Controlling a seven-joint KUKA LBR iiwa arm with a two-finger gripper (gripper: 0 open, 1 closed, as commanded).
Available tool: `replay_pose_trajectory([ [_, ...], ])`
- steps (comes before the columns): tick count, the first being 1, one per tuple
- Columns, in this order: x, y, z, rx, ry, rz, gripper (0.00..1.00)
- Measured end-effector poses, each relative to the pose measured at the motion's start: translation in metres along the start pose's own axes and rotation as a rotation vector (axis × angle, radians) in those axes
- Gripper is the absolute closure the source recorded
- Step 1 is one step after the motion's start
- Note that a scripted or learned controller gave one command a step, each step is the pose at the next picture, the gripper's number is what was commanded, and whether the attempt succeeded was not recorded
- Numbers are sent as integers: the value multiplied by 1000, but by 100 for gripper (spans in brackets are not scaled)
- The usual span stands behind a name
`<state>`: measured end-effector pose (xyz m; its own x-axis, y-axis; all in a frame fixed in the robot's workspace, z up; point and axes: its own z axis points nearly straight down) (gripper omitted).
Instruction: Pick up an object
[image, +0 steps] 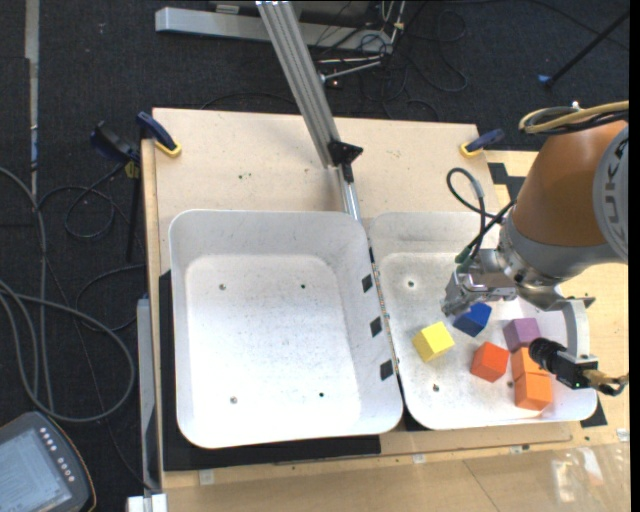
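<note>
The bench (300, 165) carried two shallow white bins side by side, the left bin (265, 320) and the right bin (410, 395). The arm (575, 190) entered from the right, its orange band uppermost and its grey wrist angled down and leftward over the upper half of the right bin. A black cable (470, 200) looped off the wrist.

The jaws (462, 298) sat low over the right bin, directly above a blue block (474, 319) and touching or nearly touching its upper left corner. Whether the jaws were spread or closed could not be told from this angle, and no object was visibly held.

The blocks lay grouped in the lower right of the right bin. A tall orange block (531, 385) stood near the bin's right rim, with a smaller orange block (488, 361) just left of it. A purple block (521, 332) lay above them, beside the blue one. A yellow block (434, 340) sat apart to the left.
</note>
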<state>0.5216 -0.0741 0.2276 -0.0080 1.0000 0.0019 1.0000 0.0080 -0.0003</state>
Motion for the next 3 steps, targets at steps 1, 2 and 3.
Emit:
replay_pose_trajectory([
  [1,48,5,-10,-3,-1,-1,100],
  [2,105,8,2,2,0,-1,100],
  [3,150,14,-1,-1,-1,0,100],
])
